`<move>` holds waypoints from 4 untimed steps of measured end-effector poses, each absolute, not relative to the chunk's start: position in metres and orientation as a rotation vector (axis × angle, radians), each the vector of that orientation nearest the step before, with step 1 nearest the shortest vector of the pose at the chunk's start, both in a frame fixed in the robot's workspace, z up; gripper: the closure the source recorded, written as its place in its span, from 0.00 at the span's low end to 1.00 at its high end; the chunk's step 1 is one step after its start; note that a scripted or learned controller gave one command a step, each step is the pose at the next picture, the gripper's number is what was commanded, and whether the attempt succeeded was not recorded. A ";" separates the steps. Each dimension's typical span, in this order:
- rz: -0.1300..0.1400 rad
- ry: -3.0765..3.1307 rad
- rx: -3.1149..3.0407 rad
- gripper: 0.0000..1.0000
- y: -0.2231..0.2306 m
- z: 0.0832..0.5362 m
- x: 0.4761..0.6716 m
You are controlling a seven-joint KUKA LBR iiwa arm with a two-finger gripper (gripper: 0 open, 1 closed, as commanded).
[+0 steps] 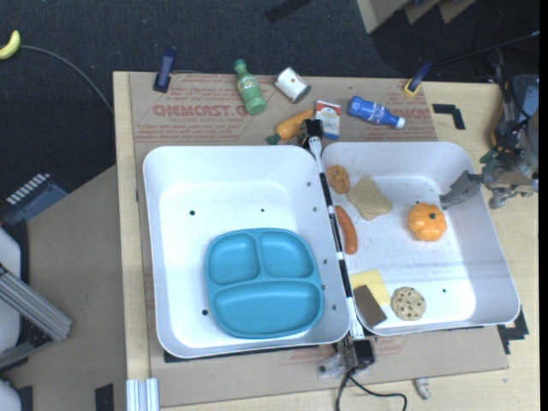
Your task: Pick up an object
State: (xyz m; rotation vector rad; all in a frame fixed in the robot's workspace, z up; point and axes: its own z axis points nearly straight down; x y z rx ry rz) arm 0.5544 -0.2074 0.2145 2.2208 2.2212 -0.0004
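Hovering at the right bin's (479, 229) three o'clock rim, my gripper (458, 189) (width unclear to me) risks clipping the wall before reaching the pumpkin (426, 221).

**Two bins, one laden with toy food**

We look down on two white bins side by side. The left bin (171, 187) holds a blue divided plate (264, 282). In the right bin (488, 255) we see an orange pumpkin (426, 221), a slice of bread (370, 199), a sausage (346, 229) along the inner wall, a small brown pastry (338, 178), a cookie (408, 303), and a yellow block (368, 282) touching a brown one (370, 305). The gripper (458, 191) sits over the right bin's far right rim, apart from the pumpkin. Behind the bins, on the board, lie a green bottle (250, 87), a blue bottle (375, 112), a white can (292, 85) and a small carton (327, 119).
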 end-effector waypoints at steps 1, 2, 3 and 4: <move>0.001 2.222 2.221 0.00 -0.188 0.084 0.588; 0.002 2.221 2.218 1.00 -0.189 0.095 0.589; -0.001 2.225 2.222 1.00 -0.140 0.118 0.555; 0.004 2.224 2.218 1.00 -0.064 0.185 0.587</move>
